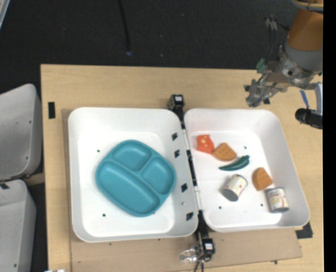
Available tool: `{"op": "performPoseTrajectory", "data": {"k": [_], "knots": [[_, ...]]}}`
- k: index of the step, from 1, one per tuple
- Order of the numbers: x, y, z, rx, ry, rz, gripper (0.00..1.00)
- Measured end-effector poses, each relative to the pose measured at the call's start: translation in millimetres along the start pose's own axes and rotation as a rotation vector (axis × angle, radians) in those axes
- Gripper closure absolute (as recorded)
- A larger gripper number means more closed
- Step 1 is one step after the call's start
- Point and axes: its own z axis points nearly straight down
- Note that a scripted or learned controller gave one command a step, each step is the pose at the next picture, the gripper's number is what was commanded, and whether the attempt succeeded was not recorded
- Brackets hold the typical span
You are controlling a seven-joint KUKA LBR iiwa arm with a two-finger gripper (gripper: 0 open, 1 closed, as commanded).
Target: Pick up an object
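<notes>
The right bin (281, 135) holds several small items: a red-orange block (205, 143), an orange-brown food piece (225, 151), a dark green pepper (234, 164), a grey-and-white can on its side (234, 187), a brown bread-like piece (262, 178) and a white labelled can (276, 199). My gripper (260, 95) hangs over the bench just beyond the far edge of the right bin, near its back right corner, well away from all the items. I see nothing hanging from it.
The left bin (83, 152) bears a teal divided plate (135, 177). A black hinge strip (186, 169) runs between the two bins. A grey chair (9, 135) stands off the bench's left side.
</notes>
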Motion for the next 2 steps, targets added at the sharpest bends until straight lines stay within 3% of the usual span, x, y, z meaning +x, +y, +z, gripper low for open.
{"op": "performPoseTrajectory", "data": {"k": [2], "knots": [[92.9, -3.6, 12.5, 0.003, 0.000, 0.000, 1.00]]}}
